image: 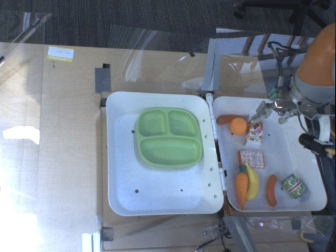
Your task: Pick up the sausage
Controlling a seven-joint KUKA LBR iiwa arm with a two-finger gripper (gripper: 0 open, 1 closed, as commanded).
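Note:
A reddish-brown sausage lies upright-in-frame near the front of the right bin, between a banana and a small green can. A second reddish, sausage-like piece lies at the bin's back left, partly behind an orange. My gripper hangs over the back of the right bin, open, with nothing between its fingers. One fingertip is just above a red and white packet. The front sausage is well away from the gripper, toward the near edge.
A carrot lies beside the banana, and a pink patterned packet sits mid-bin. The left bin holds a green divided plate. Cables and the arm's orange band occupy the back right.

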